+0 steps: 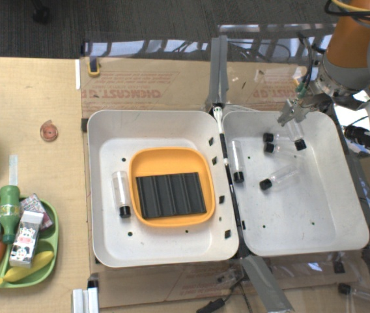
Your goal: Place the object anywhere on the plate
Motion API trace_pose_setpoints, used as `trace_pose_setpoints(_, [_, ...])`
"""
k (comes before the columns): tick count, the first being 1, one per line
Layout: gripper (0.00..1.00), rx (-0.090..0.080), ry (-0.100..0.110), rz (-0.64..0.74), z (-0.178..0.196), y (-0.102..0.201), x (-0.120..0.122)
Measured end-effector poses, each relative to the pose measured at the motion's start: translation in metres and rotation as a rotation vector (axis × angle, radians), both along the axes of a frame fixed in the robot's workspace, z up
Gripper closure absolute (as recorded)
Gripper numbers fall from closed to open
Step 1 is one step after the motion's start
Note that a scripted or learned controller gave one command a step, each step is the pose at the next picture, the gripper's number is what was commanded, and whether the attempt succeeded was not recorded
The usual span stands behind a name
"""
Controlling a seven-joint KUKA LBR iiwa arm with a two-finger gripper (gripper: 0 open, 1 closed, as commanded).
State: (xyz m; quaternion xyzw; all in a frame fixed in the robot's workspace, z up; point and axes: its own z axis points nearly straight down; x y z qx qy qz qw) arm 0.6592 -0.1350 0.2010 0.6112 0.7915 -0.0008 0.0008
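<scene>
Bench (28, 96): pale wood on the left, brown cardboard under two white bins set side by side.
Arm (357, 38): grey with an orange band, reaching in from the upper right, above the right bin's far edge.
Left bin (100, 194): holds an orange plate and one clear tube.
Right bin (328, 214): holds several clear tubes with black caps.
Plate (170, 162): orange, squarish, in the middle of the left bin, with a dark ribbed insert (170, 195).
Green tray (45, 259): at the bench's left edge, carrying toy food and a small bottle.
Claw (294, 113): over the right bin's far wall; whether it is apart or together cannot be told.
Tubes (279, 175): scattered in the right bin's far half, one (236, 160) along its left wall.
Single tube (120, 191): lying in the left bin, just beside the plate's left edge, not on the plate.
</scene>
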Motion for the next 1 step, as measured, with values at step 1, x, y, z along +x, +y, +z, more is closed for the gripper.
trace_pose_setpoints(1, [1.00,0.002,0.002,0.140,-0.0016,0.0204,-0.0004])
